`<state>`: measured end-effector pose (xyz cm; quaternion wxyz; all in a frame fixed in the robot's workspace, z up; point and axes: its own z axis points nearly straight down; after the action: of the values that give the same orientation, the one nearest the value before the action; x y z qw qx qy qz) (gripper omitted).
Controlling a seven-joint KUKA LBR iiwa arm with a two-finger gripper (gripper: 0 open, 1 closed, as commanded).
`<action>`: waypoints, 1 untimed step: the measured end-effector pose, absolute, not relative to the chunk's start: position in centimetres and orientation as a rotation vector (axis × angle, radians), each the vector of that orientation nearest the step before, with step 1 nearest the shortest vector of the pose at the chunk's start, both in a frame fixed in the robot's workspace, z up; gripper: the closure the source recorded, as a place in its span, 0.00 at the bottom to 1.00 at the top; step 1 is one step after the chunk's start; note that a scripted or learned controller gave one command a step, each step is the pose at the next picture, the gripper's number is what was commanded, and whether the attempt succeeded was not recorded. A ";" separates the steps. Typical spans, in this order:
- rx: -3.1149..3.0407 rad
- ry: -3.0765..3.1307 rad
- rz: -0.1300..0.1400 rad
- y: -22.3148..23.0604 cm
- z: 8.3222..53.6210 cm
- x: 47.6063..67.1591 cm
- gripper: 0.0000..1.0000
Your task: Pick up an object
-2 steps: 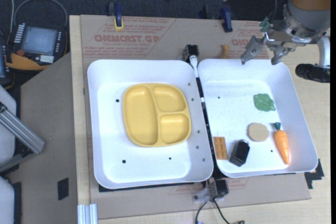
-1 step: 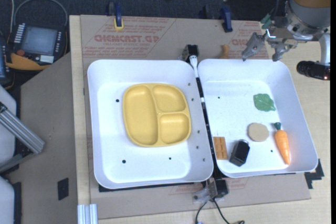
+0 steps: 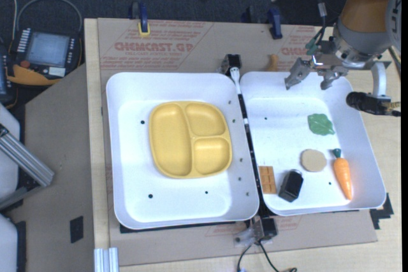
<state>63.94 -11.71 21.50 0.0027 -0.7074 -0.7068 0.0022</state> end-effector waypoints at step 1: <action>-2.217 -2.217 0.007 -11.9 15.1 63.9 0.00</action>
<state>63.86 -11.92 15.09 0.0031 -0.7072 -0.7070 0.0023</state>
